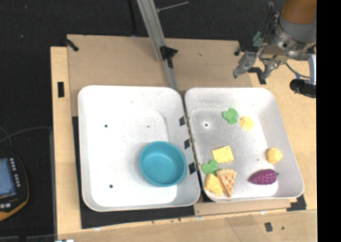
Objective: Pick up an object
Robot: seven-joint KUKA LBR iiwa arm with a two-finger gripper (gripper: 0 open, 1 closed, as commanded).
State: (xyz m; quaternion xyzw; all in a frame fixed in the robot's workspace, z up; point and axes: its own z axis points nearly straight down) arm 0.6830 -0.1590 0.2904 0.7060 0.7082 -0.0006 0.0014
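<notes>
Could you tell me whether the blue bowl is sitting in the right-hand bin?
No, the blue bowl sits in the left bin, apart from the toy food in the right bin.

A teal bowl (pixel 161 163) sits upright at lower centre of the frame, in the left white bin (pixel 106 107) near its lower right corner. The right bin (pixel 266 102) holds small toy foods, all lying apart or nearly so: a green piece (pixel 230 116) and a yellow piece (pixel 246 123) toward its upper middle, a yellow block (pixel 222 154), another green piece (pixel 210 167), two wedge-shaped slices (pixel 221 183) touching at the lower left, an orange-yellow lump (pixel 274 155) and a purple grape bunch (pixel 263 177) at lower right.
</notes>
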